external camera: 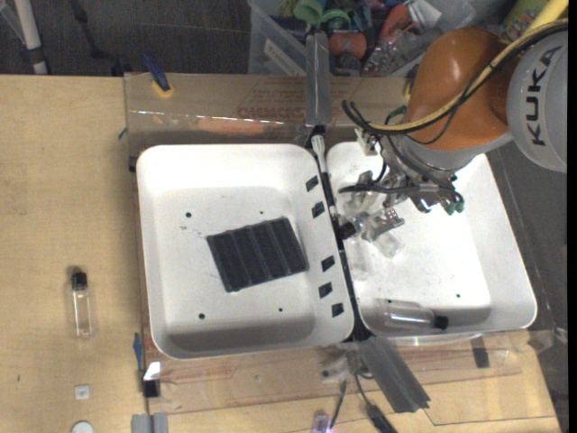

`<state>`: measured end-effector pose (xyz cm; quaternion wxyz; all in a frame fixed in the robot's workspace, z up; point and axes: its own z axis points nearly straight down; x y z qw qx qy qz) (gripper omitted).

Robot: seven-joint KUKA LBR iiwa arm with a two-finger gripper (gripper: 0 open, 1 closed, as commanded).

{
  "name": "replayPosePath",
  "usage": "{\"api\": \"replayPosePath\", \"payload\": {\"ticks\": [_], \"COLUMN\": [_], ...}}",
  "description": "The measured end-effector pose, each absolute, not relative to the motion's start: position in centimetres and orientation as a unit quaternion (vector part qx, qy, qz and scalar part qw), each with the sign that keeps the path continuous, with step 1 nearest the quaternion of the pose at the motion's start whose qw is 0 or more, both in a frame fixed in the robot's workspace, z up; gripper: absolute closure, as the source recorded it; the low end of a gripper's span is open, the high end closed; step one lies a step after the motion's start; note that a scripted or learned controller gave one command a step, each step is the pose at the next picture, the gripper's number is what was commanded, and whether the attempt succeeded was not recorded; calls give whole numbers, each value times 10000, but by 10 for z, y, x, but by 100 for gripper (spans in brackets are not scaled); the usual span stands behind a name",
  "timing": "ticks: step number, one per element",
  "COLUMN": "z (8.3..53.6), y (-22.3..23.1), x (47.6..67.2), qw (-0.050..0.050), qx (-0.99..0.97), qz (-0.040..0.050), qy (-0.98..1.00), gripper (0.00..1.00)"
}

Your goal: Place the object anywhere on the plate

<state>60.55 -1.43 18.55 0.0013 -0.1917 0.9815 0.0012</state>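
Over the right bin: the gripper point(383, 213) hangs low above the bin floor, near the divider between the two bins.
Arm: grey body with the orange band point(455, 88), entering from the right upper corner, with black and yellow cables around the wrist.
Claw state: I cannot tell if it is spread or pressed together; the clear parts blur against the white floor.
Clear object: a small transparent piece point(389, 242) lies just under the gripper, in the left half of the right bin; whether the gripper touches it is not visible.
Plate: a dark ribbed rectangular plate point(257, 253) lies flat in the middle of the left bin, a bit turned.
Left bin: white and shallow point(171, 179), with some small dark dots on the floor.
Right bin: white and shallow point(505, 278); a clear vial with black cap point(413, 315) lies on its side near the front wall.
Bench: wooden point(54, 170); another small vial point(81, 303) lies on it, well apart to the left of the bins.
Behind the bins: a clear box point(361, 12) full of colourful items.
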Motion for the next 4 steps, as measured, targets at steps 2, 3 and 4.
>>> {"api": "replayPosePath", "payload": {"ticks": [2, 3, 4], "z": [186, 186, 186], "y": [34, 70, 81], "x": [637, 667, 663], "qw": [42, 42, 37], "qx": [-4439, -7151, -8276], "qz": [7, 5, 4], "qy": [8961, 6990, 5614], "gripper": [100, 100, 100]}}
